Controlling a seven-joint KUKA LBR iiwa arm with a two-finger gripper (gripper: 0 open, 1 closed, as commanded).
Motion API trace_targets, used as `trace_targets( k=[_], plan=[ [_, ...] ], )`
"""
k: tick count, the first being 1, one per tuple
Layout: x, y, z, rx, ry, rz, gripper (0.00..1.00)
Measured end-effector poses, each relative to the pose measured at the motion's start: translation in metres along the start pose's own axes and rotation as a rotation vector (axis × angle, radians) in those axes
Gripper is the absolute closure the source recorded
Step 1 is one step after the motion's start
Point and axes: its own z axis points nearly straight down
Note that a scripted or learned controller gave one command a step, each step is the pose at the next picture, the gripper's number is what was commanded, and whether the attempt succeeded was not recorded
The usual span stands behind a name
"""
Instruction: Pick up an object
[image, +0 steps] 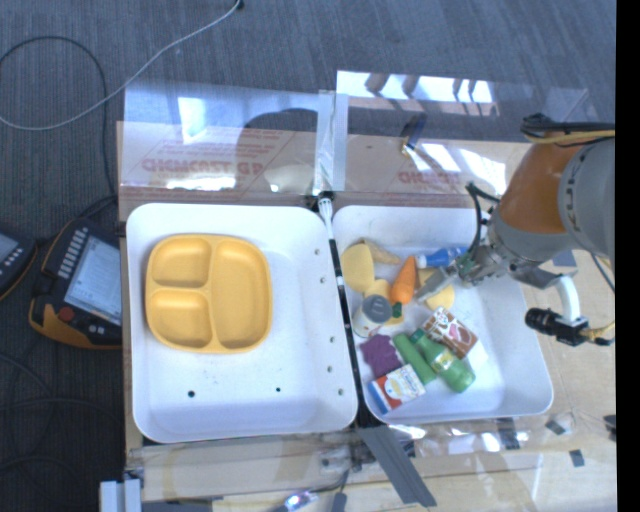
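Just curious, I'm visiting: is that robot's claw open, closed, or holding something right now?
Gripper: cannot be told; it is low in the right bin, among the toys.

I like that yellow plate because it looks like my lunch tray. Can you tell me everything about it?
The yellow plate is a rounded, squarish tray that looks like smooth plastic. Raised ridges split it into three compartments: two smaller ones on the left, one above the other, and one long one on the right. It lies flat and right side up on the floor of the left white bin, nearer the bin's left and far sides. Nothing lies in its compartments, and only the bin touches it. The toys sit in the other bin.
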Motion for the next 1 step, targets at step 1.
trace_targets(
  k=[1],
  plan=[
    [0.0453,0.0163,0.0039,-0.009,-0.007,-0.002,0.00]
  ],
)
